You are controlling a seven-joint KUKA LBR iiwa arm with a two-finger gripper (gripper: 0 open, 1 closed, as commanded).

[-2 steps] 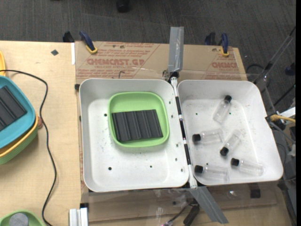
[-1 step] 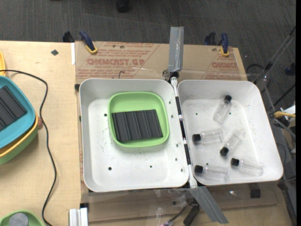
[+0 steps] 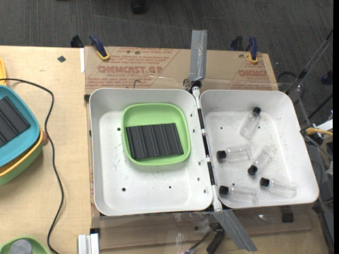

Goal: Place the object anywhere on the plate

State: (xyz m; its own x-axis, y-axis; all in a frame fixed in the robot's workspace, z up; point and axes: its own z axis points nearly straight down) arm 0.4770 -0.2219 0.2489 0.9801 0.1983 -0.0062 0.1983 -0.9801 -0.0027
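Note:
A light green square plate rests in the left white bin, toward its back. A dark grey ribbed rectangular insert lies on the plate. The right white bin holds several clear plastic vials with black caps: one near the back, one at the middle left, one tilted in the middle, one at the front left and one at the front right.
Brown cardboard lies under the bins, held by blue clamps at the back corners. Stacked teal and yellow plates stand at the far left on the wooden bench, with a black cable beside them.

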